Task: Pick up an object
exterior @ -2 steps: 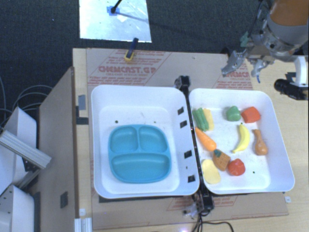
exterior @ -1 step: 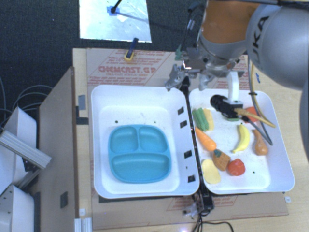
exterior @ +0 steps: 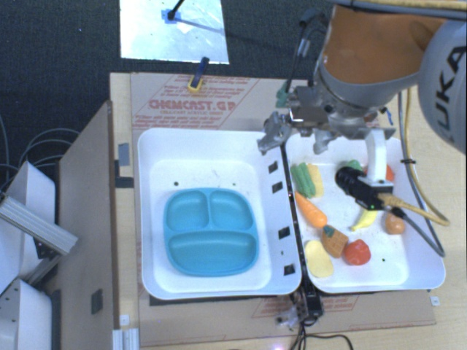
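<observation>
Arm: grey metal with a glossy orange band, reaching in from the right above the right bin (exterior: 419, 268).
Gripper (exterior: 303, 133): metal, hanging over the divide between the bins near their far edge; whether it is open or closed cannot be told, and nothing shows in its grasp.
Right bin: shallow smooth white plastic, crowded with toy food.
Carrot (exterior: 311, 211): orange, tapered, lying near the bin's left wall, long axis slanting from far left to near right.
Other food: green and yellow pieces (exterior: 305, 179) beside the carrot's far end; a round red tomato (exterior: 357, 252); a pale yellow piece (exterior: 318, 257).
Left bin (exterior: 157, 159): holds a smooth blue divided plate (exterior: 211, 232), with bare white floor around it.
</observation>
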Action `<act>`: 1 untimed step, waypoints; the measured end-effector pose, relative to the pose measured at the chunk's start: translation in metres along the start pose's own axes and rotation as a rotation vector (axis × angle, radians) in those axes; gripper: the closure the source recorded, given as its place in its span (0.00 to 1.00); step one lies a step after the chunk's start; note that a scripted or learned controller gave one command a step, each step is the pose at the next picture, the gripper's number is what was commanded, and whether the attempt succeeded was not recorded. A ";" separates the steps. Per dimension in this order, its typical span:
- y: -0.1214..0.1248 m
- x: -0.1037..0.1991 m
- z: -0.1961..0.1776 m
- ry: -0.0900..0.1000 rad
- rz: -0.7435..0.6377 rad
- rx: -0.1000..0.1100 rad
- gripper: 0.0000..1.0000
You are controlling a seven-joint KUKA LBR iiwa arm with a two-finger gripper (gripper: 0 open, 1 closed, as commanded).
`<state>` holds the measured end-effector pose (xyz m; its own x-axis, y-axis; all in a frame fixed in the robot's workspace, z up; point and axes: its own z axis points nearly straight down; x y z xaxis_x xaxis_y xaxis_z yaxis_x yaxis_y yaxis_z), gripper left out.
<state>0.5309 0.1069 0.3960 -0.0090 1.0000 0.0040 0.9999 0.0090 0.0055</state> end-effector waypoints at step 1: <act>-0.026 0.063 0.159 -0.005 -0.001 0.021 0.00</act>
<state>0.5049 0.1704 0.2367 -0.0097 1.0000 -0.0015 0.9998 0.0097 -0.0156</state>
